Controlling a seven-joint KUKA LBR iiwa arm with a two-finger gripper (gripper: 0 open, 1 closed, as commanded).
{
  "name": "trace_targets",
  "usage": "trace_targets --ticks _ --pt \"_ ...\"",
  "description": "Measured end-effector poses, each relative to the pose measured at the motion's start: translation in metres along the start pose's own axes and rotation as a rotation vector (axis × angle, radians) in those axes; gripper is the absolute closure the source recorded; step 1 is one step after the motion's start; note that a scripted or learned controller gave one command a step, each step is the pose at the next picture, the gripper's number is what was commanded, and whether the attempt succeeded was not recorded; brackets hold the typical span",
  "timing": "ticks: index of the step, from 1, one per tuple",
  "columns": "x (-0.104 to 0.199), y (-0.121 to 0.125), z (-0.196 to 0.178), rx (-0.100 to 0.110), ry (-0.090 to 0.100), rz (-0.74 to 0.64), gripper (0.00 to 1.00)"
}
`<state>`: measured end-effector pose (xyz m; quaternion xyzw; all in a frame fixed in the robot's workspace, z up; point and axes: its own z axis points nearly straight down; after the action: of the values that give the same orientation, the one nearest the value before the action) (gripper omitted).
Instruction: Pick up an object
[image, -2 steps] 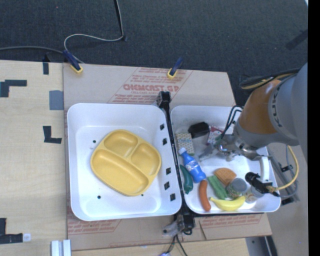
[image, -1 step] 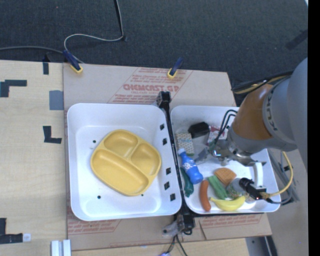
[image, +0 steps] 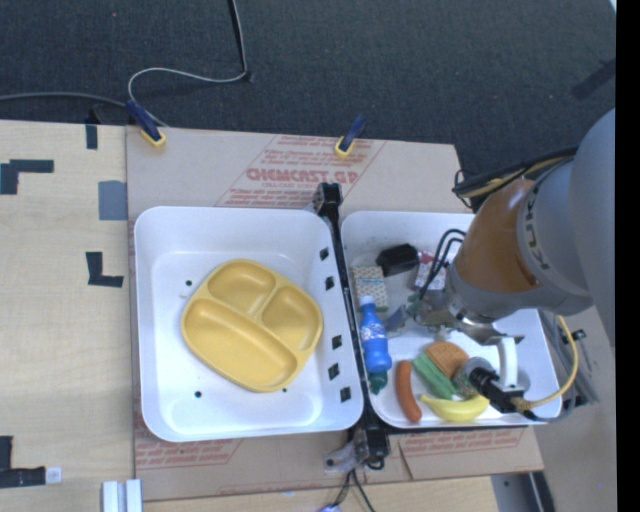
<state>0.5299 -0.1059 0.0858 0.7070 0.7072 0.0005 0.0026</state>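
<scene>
Two white bins sit side by side on the tabletop; use the black divider (image: 338, 300) between them as your landmark. Left of it, the left bin (image: 160, 400) holds a yellow sectioned plate (image: 252, 322), lying flat and alone. Right of it, the right bin (image: 400, 232) holds the clutter: a blue bottle (image: 373, 340) lying just beside the divider, a red sausage-shaped toy (image: 406, 390) to the bottle's right, a banana (image: 455, 406) near the bin's lower edge, a green piece (image: 432, 372) and a brown, bun-like one (image: 449, 355) touching above it, and a small black object (image: 397, 258) toward the far wall.

The arm (image: 520, 250) is down over the right bin, well right of the divider. Its gripper (image: 425, 300) seems to sit near the middle of the clutter, but the wrist covers it, so you can't tell how it is set or whether anything is in it. No item looks lifted.

No single target is named, so any item counts. My guess:
- The bottle is light, stiff and round, so it may roll. Take it across the body, not by the cap.
- The sausage and banana look like light, smooth plastic toys. Grip them across the narrow middle.
- The plate is wide and flat, so only its rim is graspable. It's the poorest choice.

The crowded food pile risks a two-item pinch or a nudge.
</scene>
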Motion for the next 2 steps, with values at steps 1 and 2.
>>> trace_targets --ticks 1,2 --pt "0.008 -0.03 -0.001 -0.005 -0.006 0.005 0.0" --pt "0.009 0.034 0.0 0.0 0.0 0.0 0.0"
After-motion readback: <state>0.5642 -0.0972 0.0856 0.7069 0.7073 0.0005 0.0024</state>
